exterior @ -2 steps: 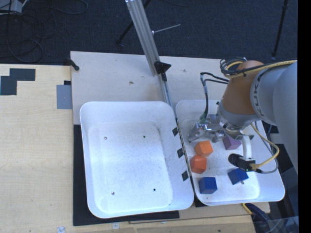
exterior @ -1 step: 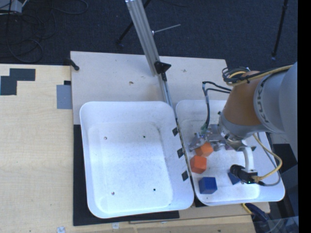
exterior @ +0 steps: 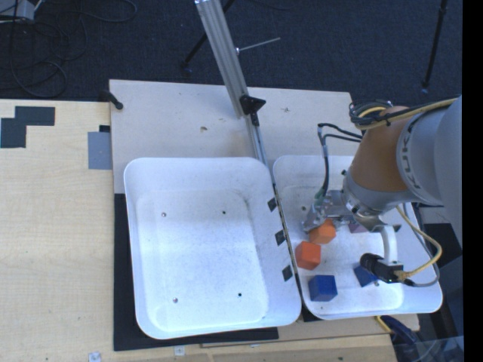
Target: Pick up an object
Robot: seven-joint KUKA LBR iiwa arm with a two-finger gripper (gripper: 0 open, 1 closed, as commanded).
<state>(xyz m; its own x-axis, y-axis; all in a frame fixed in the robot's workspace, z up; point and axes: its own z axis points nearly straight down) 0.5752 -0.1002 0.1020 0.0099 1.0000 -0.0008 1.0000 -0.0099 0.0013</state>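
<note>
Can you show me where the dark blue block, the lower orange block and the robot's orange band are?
dark blue block [exterior: 322,287]: camera view, its top face.
lower orange block [exterior: 308,255]: camera view, its middle.
orange band [exterior: 375,164]: camera view, its curved side.

Grey arm with orange band reaches in from right, wrist bent down, claw [exterior: 321,219] low, pointing left.

- Orange block [exterior: 308,255]: cube-like, resting flat on the floor of the right bin [exterior: 423,302], close to the bin's left wall, about midway along it.
- Second orange piece [exterior: 324,233]: smaller and rounder, just up and right of the orange block, nearly touching it.
- Blue cube [exterior: 323,287]: dark blue, near the right bin's front-left corner, apart from the orange block.
- Blue piece [exterior: 364,276]: small, partly hidden, near the front edge, right of the blue cube.
</note>
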